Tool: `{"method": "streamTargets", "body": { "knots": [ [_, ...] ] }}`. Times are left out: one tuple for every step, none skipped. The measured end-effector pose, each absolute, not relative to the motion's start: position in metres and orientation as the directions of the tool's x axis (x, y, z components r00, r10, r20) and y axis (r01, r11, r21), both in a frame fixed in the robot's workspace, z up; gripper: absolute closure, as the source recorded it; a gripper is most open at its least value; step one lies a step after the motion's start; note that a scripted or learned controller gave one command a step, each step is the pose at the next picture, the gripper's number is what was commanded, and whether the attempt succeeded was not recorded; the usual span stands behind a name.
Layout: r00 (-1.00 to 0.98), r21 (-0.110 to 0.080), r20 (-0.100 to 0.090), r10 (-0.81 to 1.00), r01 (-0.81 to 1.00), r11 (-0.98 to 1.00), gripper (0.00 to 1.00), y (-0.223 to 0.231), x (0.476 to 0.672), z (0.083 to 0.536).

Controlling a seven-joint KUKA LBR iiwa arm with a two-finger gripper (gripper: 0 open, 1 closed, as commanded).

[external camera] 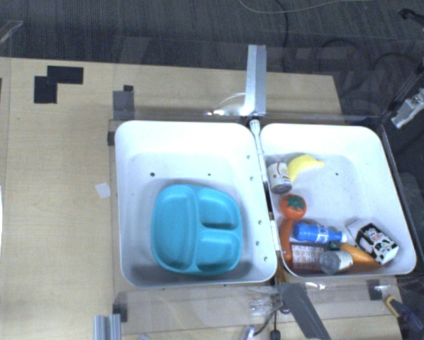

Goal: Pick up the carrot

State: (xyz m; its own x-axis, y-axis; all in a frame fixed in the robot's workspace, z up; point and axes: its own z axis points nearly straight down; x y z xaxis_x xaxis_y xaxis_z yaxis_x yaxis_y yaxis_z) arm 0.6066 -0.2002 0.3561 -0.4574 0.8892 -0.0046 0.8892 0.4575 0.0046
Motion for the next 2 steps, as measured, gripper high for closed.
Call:
{"method": "streamTargets", "body": {
  "knots": [
    [-0.388, 0.005, -0.004, 0.922, 0.922, 0.388, 1.0, -0.1812, 0.596, 0.4263],
    [-0.388, 0.005, -0.004, 0.922, 0.922, 0.388, 0.0, -0.1812, 0.596, 0.4261]
  ]
}}
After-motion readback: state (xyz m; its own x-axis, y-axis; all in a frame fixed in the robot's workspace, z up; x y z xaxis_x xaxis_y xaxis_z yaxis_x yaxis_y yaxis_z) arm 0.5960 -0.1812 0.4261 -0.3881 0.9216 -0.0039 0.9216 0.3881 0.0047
